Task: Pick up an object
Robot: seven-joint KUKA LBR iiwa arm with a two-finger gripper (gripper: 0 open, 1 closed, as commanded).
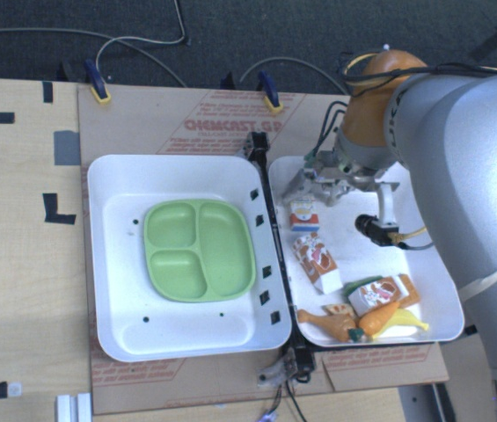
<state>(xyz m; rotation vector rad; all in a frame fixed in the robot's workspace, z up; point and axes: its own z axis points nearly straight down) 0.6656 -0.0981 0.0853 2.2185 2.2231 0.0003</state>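
Observation:
My gripper (320, 181) hangs low over the far left part of the right bin (446, 275), under the orange band of the arm. Just in front of it lies a small white and red carton (303, 214); I cannot tell whether they touch. Nearer the camera along the bin's left side lies a red and white box (316, 262). At the near end sit a green and red carton (373, 294), an orange carrot (391, 312), a yellow banana (405, 326) and a brown toy (329, 322).
The left bin (120, 323) holds a green divided plate (200, 250). A black clip strip (270, 236) runs between the two bins. The grey arm (459, 165) covers the right bin's far right side. Cables (142, 42) lie beyond the bench.

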